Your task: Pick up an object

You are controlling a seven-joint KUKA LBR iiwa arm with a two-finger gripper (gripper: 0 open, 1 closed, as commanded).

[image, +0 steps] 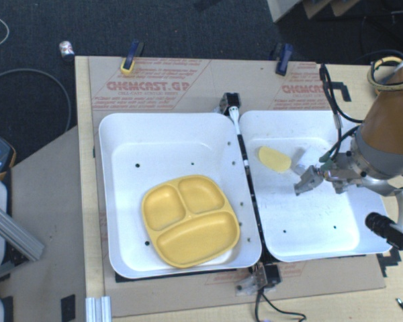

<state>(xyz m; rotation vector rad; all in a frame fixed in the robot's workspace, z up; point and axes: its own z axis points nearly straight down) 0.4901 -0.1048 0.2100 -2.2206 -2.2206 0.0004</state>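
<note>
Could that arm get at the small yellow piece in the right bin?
Probably yes. The gripper hangs inside the right bin, just beside the small yellow piece, and nothing lies between them.

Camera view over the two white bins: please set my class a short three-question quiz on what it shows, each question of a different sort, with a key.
1. True or false: the yellow divided plate lies in the right bin.
2. Multiple choice: how many compartments does the divided plate have? A) two B) three C) four
3. Fill in the missing word: the small yellow piece lies in the right bin, to the ______ of the pincer as the camera sees it.

Key
1. False: it lies in the left bin.
2. B: two small ones at the far side, one large at the near side.
3. Left: it sits apart from the pincer, slightly farther up the picture.
</note>
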